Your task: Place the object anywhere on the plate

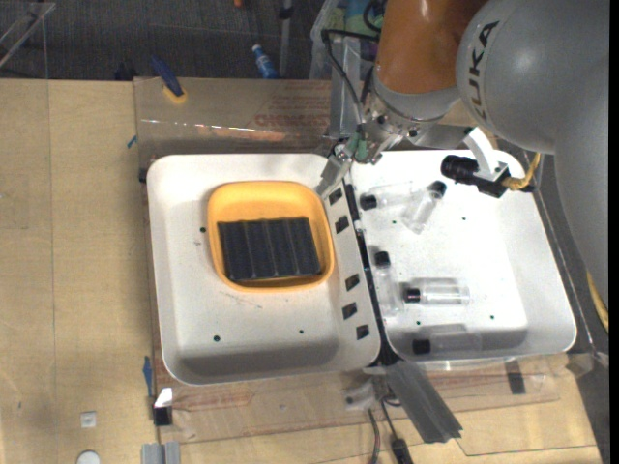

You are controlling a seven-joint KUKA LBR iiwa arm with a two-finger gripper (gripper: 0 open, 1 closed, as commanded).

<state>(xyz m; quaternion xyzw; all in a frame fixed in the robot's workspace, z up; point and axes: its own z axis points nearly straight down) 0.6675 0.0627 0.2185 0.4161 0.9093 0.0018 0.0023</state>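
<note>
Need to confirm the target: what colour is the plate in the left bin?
Yellow-orange square plate, dark ribbed insert; camera view.

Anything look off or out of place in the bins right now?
Nothing damaged or spilled. The yellow plate in the left bin already carries a dark ribbed block, lying flat and square. In the right bin, two clear vials lie on their sides, one askew. The claw hovers over the divider.

Grey arm, orange band, KUKA lettering
</note>
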